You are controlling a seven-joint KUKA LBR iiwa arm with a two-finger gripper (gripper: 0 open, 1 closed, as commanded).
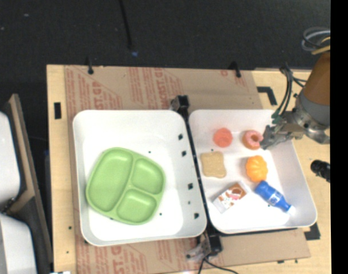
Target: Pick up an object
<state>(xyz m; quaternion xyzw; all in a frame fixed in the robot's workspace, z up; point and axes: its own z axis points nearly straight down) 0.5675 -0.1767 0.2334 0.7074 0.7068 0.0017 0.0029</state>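
We saw the right bin crowded: a donut, orange, bottle, toast and carton lay near each other, leaving open floor along its front edge.

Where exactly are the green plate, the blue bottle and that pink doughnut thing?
green plate [124,186], camera view, on the ridge where its three compartments meet.
blue bottle [271,195], camera view, middle of its body.
pink doughnut [252,140], camera view, on its ring, beside the hole.

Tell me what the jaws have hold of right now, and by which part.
Cannot be told. The gripper sits right beside the pink donut in the right bin, but nothing is seen between its jaws.
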